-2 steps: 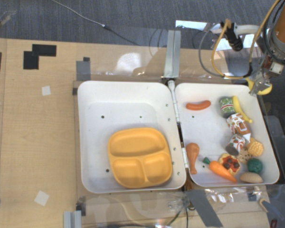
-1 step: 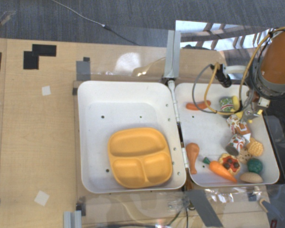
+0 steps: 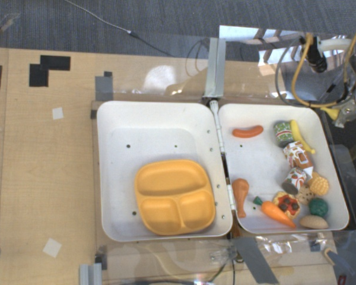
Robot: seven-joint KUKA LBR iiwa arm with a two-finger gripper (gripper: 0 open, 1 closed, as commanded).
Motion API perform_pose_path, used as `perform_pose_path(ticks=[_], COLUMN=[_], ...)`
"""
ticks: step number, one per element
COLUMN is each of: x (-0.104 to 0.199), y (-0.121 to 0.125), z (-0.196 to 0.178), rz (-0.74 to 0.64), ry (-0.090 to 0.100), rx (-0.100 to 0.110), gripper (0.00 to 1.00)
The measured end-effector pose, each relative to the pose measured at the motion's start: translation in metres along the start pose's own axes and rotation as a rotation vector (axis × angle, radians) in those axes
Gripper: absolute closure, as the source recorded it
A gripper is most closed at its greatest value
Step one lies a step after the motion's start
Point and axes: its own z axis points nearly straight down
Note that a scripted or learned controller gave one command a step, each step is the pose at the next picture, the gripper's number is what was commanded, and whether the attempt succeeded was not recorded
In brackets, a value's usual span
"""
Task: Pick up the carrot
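Where toys crowd (right bin [image 3: 273, 159]), carrot [image 3: 275, 212] lies, beside drumstick [image 3: 241, 196]

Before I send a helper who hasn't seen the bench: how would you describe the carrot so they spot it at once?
Look in the right bin, along its near edge. The carrot lies there slantwise, between the drumstick and the beige potato. It alone is a bright orange taper with a green stub.

Two shallow white bins sit side by side on a pale wooden tabletop [image 3: 41, 177]. A yellow sectioned plastic tray [image 3: 174, 196] fills the left bin [image 3: 115, 129]; the right bin [image 3: 255, 159] holds an orange toy carrot [image 3: 276, 212] near its front edge, just beside a tan drumstick-shaped toy [image 3: 241, 196].
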Motion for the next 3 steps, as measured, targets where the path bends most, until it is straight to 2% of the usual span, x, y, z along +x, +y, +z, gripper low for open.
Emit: perform_pose_path(ticks=[1,2,3], x=[-0.075,-0.101,-0.099], y=[-0.001,0.023,0.02], z=[0.119,0.006,-0.002], rz=[-0.002,0.003,0.001], ry=[-0.025,-0.005,-0.002], rx=[0.005,0.0,0.009], gripper=[1.0,1.0,1.0])
